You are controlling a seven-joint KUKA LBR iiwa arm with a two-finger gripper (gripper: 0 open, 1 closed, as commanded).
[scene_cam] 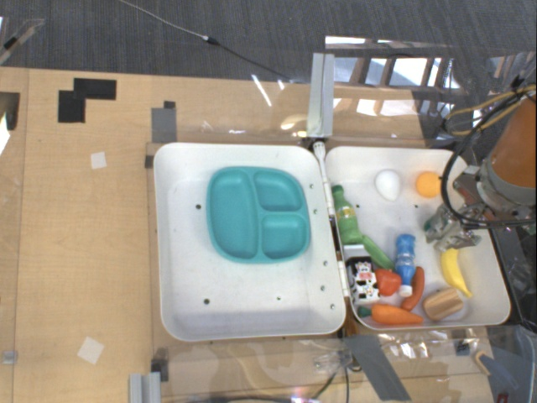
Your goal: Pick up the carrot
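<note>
Carrot (pixel 395 314) lying untouched at the near edge of the right bin (pixel 501 309), beside the bread roll (pixel 443 304). End effector (pixel 451 232) poised above the banana (pixel 454 271) — well apart from it, grip state impossible to tell. Pickup not yet begun — reach, grasp, lift all left.

Left of the gripper (pixel 450 232), both bins (pixel 252 326) were white, one bearing a teal plate (pixel 256 213). Below it lay a yellow banana (pixel 455 272), an orange carrot (pixel 396 315), a blue bottle (pixel 405 255) and a black-and-white spotted cow (pixel 362 279).
</note>
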